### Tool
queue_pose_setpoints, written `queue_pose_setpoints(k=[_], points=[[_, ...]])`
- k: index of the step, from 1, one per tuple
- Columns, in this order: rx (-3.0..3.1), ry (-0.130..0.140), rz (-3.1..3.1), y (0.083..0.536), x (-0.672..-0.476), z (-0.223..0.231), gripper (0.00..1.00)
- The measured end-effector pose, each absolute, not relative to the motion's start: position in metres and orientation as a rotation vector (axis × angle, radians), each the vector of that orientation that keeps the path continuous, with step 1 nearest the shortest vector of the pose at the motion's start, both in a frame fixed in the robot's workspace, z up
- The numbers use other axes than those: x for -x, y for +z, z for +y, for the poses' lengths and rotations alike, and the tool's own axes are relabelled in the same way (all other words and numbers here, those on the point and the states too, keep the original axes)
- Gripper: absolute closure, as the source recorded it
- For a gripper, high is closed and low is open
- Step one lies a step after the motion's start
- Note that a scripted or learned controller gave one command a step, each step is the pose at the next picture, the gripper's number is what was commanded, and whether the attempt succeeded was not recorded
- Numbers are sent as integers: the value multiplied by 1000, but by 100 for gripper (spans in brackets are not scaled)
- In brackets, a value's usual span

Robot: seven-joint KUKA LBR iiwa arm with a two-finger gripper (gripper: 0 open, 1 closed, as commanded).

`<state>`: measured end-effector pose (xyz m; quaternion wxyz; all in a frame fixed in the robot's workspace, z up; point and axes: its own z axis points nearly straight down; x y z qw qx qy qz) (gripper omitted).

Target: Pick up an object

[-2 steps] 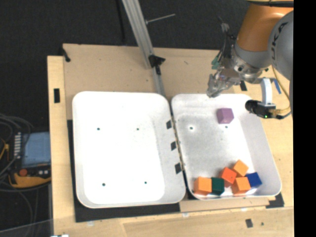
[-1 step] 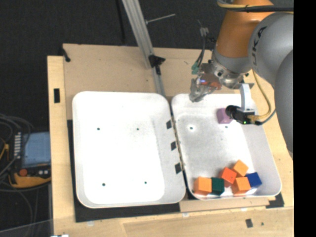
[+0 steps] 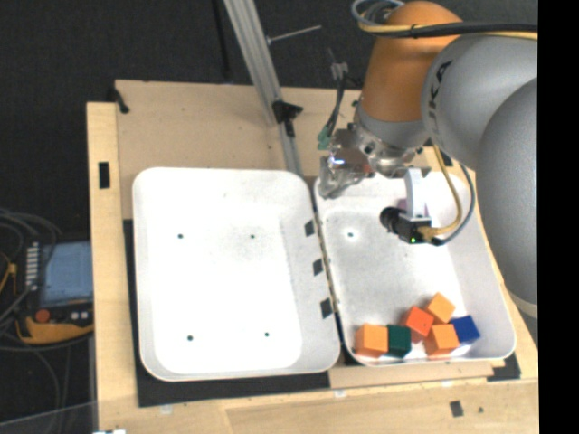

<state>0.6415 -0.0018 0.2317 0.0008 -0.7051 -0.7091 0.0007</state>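
A: As the arm [image 3: 470, 89] reaches in from the right, where does the hand [image 3: 336, 177] sit?

B: At the top-left corner of the right bin [image 3: 389, 251], over the rim nr the divide between the 2 bins. Grey arm w/ orange band [image 3: 403, 52] just above the wrist.

A: Hand state?

B: Can't tell; it's small, metallic and seen from above, so spread vs. pressed together isn't readable. No block is visible in it.

A: And the objects?

B: All clustered at the right bin's near edge, bottom-right corner, well apart from the hand. L to R approx.: orange block [image 3: 371, 338], green block [image 3: 399, 339] touching it, red-orange block [image 3: 420, 319], orange block behind [image 3: 441, 306], another orange block in front [image 3: 442, 337], blue block [image 3: 465, 329] at the far right. They lie packed together, several touching.

A: Left bin [image 3: 226, 269]?

B: White, w/ a few dark dots on its floor. Both bins rest side by side on the tan surface [image 3: 104, 242].

A: Other items?

B: Black cable and connector [image 3: 398, 220] hang below the wrist over the right bin. A slanted metal rail [image 3: 258, 61] runs down from the top to the bins' shared far corner. A blue-screened device [image 3: 63, 274] w/ cables lies off the surface, at left.
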Motion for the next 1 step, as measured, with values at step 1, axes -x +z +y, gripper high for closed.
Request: queue_pose_setpoints(k=[1], points=[[2212, 1, -2228, 227, -633, 47, 100]])
